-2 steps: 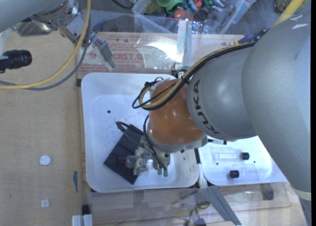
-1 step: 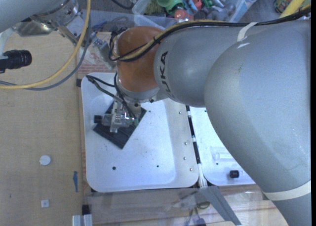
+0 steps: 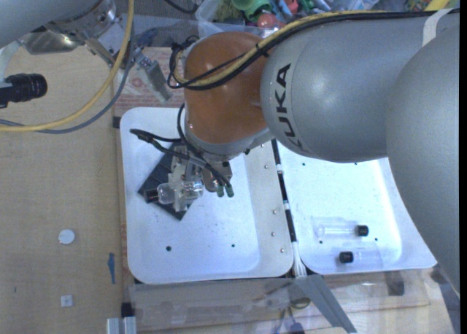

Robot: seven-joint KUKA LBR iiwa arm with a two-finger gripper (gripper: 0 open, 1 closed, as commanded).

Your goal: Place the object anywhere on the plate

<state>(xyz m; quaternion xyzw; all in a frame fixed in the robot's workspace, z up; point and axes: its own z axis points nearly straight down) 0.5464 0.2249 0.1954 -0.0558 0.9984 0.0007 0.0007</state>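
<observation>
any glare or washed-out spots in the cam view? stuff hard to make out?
Camera view: right white bin is overexposed, so the two clear black-capped tubes nearly vanish; the arm shadows part of the left white bin; the claw over the dark flat plate is blurry.

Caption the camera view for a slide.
Gripper over dark plate in left bin; two vials in right bin.

Scene was evenly, fairly brightly lit from overhead. Right bin (image 3: 394,179) floor washed near pure white, detail lost in glare. Left bin (image 3: 219,252) was slightly dimmer, with soft grey shadow under arm (image 3: 328,84). Broad pale sheen ran along grey arm casing; orange band (image 3: 219,84) showed dull highlight. Arm, close to lens, looked soft and oversized. Table (image 3: 51,179) wood was muted, low contrast. Overall image was low-resolution, mildly grainy; small parts under wrist blurred together.
</observation>
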